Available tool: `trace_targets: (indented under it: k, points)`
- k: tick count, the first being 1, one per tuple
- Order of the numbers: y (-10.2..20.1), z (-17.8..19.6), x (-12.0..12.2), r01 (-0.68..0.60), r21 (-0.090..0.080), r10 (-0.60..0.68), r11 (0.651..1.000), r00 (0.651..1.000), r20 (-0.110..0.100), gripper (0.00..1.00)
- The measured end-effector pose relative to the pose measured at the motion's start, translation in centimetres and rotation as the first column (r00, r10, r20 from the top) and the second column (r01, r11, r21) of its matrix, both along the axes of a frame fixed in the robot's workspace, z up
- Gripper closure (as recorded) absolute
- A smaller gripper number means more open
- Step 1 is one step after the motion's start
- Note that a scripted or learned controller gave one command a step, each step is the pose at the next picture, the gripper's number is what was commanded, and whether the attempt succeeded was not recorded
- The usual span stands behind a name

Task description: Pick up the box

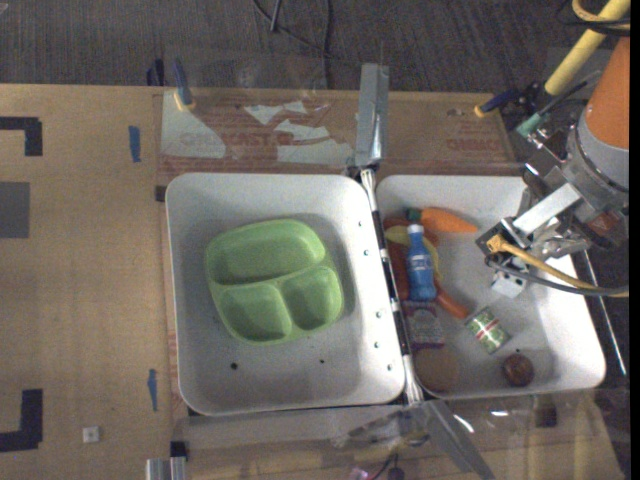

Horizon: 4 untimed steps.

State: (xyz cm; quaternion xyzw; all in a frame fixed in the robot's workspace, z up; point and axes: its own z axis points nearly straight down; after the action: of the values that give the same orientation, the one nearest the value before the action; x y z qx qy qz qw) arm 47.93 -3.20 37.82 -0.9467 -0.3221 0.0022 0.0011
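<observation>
1. The small dark rectangular cardboard box point(427, 326) lay by the left wall of the right white bin point(560, 348), lower centre-right, not yet lifted.
2. The gripper point(505, 273) hovered up-right of it, apart; spread or pressed together, we could not tell.
3. We judged approach, grasp and lift remained; its print was blurred.

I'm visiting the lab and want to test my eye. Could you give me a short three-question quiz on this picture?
1. True or false: the green divided plate lies in the bin on the view's left.
2. The blue bottle lies: A) on the plate, B) in the bin on the view's right, C) outside both bins.
3. Fill in: the gripper hangs over the ____ bin.
Key: 1 true; 2 B; 3 right.
</observation>
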Motion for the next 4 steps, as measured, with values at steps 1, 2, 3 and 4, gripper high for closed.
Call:
trace_targets:
  k: [1, 2, 3, 4]
  points:
    - [0.1, 1.0, 0.1, -0.003, -0.001, 0.003, 1.0, 1.0, -0.001, 1.0]
    - [6.5, -10.6, -0.1, 0.148, -0.001, -0.148, 0.989, 0.989, 0.001, 1.0]
    - [-1.7, -10.8, 0.0, 0.124, 0.0, -0.124, 0.992, 0.992, 0.001, 1.0]
    - [-1.7, -9.9, 0.0, 0.124, 0.0, -0.124, 0.992, 0.992, -0.001, 1.0]
